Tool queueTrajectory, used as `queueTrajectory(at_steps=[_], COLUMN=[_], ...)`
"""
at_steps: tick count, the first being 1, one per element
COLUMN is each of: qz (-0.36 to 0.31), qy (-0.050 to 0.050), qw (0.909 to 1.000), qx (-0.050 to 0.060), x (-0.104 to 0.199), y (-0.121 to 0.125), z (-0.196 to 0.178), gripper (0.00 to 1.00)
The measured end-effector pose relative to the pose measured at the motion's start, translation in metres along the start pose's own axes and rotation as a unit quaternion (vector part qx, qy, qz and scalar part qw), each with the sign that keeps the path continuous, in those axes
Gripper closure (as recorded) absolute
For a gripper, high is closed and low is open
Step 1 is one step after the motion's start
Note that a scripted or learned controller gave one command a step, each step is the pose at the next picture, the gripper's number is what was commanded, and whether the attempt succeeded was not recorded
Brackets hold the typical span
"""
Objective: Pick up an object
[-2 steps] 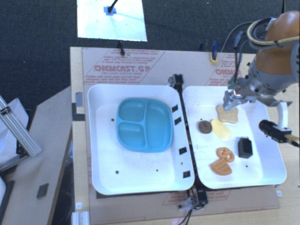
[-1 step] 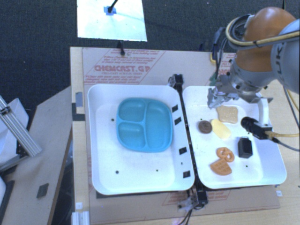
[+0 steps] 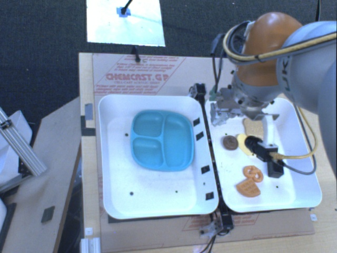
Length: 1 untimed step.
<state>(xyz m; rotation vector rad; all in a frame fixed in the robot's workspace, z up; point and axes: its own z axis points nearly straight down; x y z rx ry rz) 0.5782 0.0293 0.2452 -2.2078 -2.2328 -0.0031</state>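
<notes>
- Two-finger gripper (image 3: 219, 113) hangs over the upper left corner of the right shallow white bin (image 3: 310, 186), close to the divider; whether it is clenched or released cannot be told
- Round brown biscuit (image 3: 230, 142) lies on the bin floor just below the gripper; pale yellow piece (image 3: 241, 140) just beside it; flat tan slice (image 3: 253, 126) above that
- Orange pretzel-shaped piece (image 3: 253, 173) and orange wedge (image 3: 247, 188) lie near the front edge, close together
- Left shallow white bin (image 3: 113, 194) holds a blue divided plastic plate (image 3: 160, 140)

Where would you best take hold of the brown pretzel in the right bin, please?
Probably across its outer rim, coming straight down from above: the pretzel lies flat in the right bin, and the orange snack close beside it crowds that side.
</notes>
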Motion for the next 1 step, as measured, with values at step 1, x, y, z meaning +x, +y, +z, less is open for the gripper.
queueTrajectory(at_steps=[1], qz=[0.0], qy=[0.0], qw=[1.0], qx=[0.0], x=[0.0584], y=[-0.0036], z=[0.0118], gripper=[1.0])
